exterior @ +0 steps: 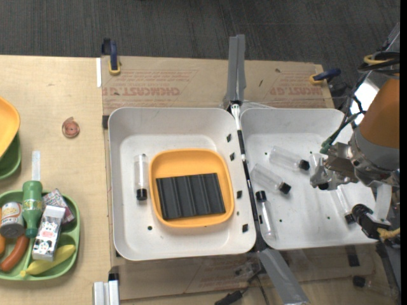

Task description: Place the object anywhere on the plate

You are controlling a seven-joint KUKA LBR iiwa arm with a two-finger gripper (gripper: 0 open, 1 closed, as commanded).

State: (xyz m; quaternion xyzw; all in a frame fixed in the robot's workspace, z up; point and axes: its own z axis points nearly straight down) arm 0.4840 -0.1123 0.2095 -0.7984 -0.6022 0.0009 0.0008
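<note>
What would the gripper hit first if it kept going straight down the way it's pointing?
Probably the white floor of the right bin. The gripper points downward over bare bin floor, between clear vials with black caps. Depth is hard to judge from this slanted view.

The bench point(51, 88) bore two white bins side by side: the right bin point(286, 221) under the gripper point(321, 178), the left bin point(127, 234) beyond it. A green tray point(63, 262) and pink disc point(70, 128) lay farthest away
</note>
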